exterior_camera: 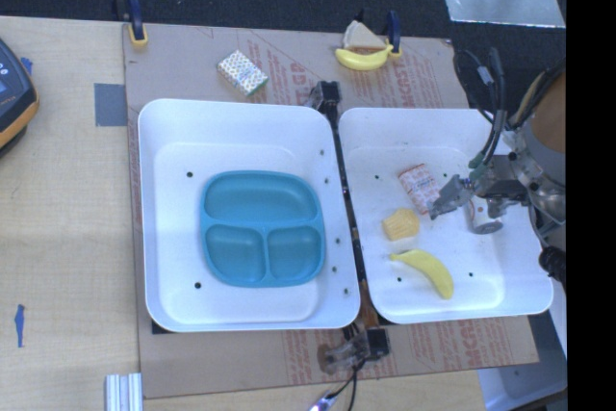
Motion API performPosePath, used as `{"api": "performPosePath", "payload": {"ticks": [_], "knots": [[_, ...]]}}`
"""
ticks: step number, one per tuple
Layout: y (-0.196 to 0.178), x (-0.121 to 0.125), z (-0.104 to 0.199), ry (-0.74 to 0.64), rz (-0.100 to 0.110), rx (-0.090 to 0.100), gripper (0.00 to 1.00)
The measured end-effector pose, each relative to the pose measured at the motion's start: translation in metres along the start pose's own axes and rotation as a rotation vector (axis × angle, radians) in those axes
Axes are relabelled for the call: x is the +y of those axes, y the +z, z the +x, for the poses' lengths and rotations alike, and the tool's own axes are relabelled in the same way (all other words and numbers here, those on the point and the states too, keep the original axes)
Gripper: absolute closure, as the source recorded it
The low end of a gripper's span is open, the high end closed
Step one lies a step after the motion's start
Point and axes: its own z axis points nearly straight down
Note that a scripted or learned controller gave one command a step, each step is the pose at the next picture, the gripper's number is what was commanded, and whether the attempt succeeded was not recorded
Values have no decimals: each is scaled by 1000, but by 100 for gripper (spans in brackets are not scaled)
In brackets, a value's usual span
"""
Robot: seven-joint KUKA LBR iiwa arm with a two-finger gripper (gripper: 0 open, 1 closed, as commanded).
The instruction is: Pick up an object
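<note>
The right bin (pixel 520 298) holds three objects. A pink and white packet (pixel 418 185) lies near its middle, a yellow block (pixel 401 225) sits just below it, and a yellow banana (pixel 428 271) lies toward the front. My gripper (pixel 466 209) hangs low over the right part of this bin, right of the packet and block. Its fingers stand open with nothing between them; the dark left finger (pixel 447 198) is close to the packet's right edge.
The left bin (pixel 164 207) holds a blue divided plate (pixel 261 228). Behind the bins lie a small patterned box (pixel 242 72) and a toy banana with a sandwich piece (pixel 365 50). A black clamp (pixel 325 95) sits between the bins at the back. Cables hang by the arm (pixel 486 82).
</note>
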Motion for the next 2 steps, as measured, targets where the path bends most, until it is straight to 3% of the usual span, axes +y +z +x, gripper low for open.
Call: {"api": "performPosePath", "payload": {"ticks": [1,2], "knots": [[169,-4,-6,-1,4,1,0],[158,-3,-7,-5,3,-1,100]]}}
